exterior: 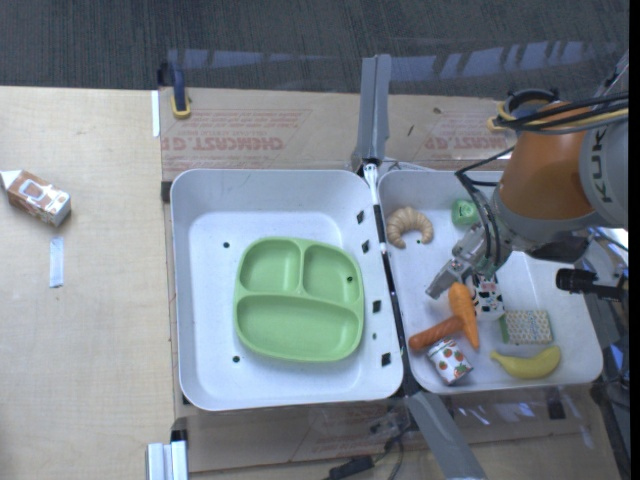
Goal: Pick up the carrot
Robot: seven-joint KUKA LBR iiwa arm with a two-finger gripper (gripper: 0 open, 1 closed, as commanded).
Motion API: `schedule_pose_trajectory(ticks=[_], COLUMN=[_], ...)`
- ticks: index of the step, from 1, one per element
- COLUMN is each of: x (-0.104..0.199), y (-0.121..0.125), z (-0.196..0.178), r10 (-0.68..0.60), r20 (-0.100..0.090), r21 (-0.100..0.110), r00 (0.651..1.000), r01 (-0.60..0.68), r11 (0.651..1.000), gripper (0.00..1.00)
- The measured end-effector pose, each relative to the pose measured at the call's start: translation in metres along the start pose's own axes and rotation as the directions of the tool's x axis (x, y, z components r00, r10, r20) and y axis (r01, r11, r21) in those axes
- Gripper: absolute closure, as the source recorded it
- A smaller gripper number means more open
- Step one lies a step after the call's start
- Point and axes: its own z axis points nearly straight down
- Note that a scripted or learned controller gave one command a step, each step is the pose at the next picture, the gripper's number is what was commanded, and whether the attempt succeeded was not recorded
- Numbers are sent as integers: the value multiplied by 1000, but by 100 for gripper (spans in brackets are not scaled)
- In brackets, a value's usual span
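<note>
The carrot lies in the right bin just below the hand — long axis top to bottom (slightly slanted); whether the hand is clenched or released, I cannot tell.

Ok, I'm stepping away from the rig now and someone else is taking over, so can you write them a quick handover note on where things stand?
Gripper: down in the right bin, right at the upper end of the carrot. Whether it has a grip on anything cannot be told from this view.
Carrot: lying in the right bin beside a second orange piece, with the banana, croissant, small can and sponge around it.
Left bin: holds the green divided plate.
Done: arm brought over the carrot.
Left: confirm a grasp and lift the carrot out.
</note>
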Motion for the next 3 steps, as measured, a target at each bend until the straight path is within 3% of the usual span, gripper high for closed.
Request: schedule_pose_trajectory(ticks=[1, 2, 3], x=[1, 0, -57], y=[-82, -82, -21], z=[9, 1, -62], r10=[181, 185, 472], r20=[-1, -1, 2], r21=[2, 0, 2], r00=[984, 983, 881], r01=[-180, -185, -472], r11=[984, 983, 881], gripper=[0, 100, 100])
